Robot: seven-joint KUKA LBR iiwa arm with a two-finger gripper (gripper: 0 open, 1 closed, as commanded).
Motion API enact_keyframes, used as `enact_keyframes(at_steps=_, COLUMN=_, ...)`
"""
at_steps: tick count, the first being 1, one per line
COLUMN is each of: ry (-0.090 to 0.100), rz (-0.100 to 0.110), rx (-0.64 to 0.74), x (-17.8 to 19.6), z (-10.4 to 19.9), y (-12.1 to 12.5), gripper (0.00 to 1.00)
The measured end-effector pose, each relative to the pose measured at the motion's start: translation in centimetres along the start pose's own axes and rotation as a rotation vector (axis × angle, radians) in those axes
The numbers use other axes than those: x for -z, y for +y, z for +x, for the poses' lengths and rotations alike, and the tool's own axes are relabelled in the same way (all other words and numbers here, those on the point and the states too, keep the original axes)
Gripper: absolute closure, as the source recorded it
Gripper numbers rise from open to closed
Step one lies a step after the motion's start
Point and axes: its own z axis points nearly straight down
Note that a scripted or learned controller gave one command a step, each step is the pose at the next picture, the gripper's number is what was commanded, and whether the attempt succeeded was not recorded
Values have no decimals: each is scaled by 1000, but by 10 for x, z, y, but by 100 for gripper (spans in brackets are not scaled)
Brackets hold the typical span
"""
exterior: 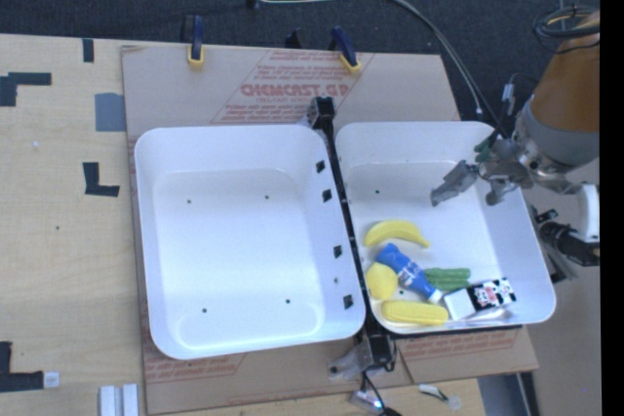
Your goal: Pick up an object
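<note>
Down in the near corner of the right bin [507, 239] sits a pile of small toys: yellow banana [396, 232], blue bottle-like piece [407, 270], green piece [448, 277], black-and-white carton [485, 296]. They're probably light, stiff, slick plastic, so I'd pinch the banana across its middle. The gripper [475, 182] hovers over the bin's far right, fingers spread with nothing between them, well apart from the pile.

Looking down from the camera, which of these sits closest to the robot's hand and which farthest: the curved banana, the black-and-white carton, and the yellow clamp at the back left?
1. Banana, just below and left of the hand, in the right bin.
2. Carton, at the right bin's front corner.
3. Clamp, far off on the cardboard's back edge, beyond the left bin.
</note>
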Motion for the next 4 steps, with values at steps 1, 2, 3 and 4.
enact_keyframes(at_steps=1, ry=2, rz=9, rx=3, x=-101, z=40, y=29, gripper=0)
enact_keyframes(at_steps=2, ry=-1, rz=-3, rx=-2, x=-56, z=15, y=9, gripper=0)
enact_keyframes(at_steps=3, ry=2, rz=7, rx=2, x=-138, z=48, y=-10, gripper=0)
enact_keyframes(at_steps=4, ry=0, rz=-2, rx=2, x=-144, z=57, y=44, gripper=0)
